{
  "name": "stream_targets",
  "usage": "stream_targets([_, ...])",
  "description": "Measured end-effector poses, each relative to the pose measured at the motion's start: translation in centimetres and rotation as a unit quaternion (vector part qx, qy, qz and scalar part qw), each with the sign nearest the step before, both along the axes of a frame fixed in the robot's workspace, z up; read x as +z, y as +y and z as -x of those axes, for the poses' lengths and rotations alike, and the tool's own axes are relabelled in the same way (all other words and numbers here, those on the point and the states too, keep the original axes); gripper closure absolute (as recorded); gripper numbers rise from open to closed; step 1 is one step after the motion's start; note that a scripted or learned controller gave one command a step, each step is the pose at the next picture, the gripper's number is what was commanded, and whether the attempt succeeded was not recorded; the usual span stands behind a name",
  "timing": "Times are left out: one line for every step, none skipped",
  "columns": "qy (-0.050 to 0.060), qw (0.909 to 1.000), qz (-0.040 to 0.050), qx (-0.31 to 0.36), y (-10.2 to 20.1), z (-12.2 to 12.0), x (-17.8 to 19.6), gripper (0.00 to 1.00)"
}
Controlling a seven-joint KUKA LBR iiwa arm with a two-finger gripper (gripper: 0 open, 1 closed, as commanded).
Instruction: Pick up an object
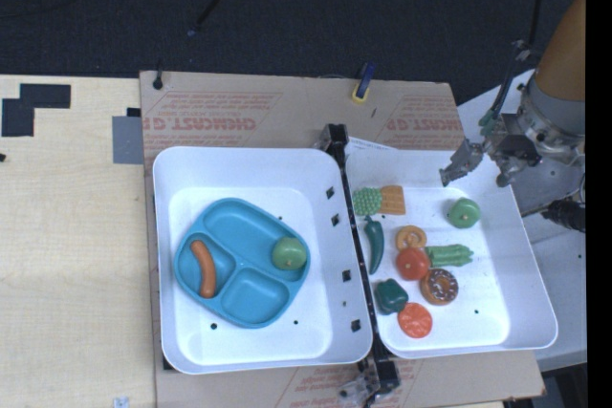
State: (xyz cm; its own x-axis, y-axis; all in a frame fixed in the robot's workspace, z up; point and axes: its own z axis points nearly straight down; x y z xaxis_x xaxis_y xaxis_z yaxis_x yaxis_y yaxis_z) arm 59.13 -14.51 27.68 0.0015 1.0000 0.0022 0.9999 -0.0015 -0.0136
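My gripper (476, 170) hangs over the far right part of the right bin (531, 301), open with nothing between its fingers. A green apple (464, 212) lies just below it and apart from it. Toy foods are spread over the right bin: corn (366, 201), a tan waffle (392, 199), a green chili (374, 244), an orange slice (411, 237), a tomato (412, 263), a cucumber (449, 254), a donut (440, 286), a dark green pepper (389, 296) and a red-orange piece (415, 320).
The left bin (172, 177) holds a blue divided tray (244, 296) with a sausage (203, 268) and a second green apple (289, 252). A black divider (349, 234) runs between the bins. A blue and yellow clip (362, 83) sits on the cardboard behind them.
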Motion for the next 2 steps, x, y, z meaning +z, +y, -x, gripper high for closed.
stream_targets([-0.006,1.0,0.0007,0.001,0.0,-0.2,0.7,0.0])
stream_targets([-0.004,1.0,0.0004,0.001,0.4,-0.1,-3.7,0.0])
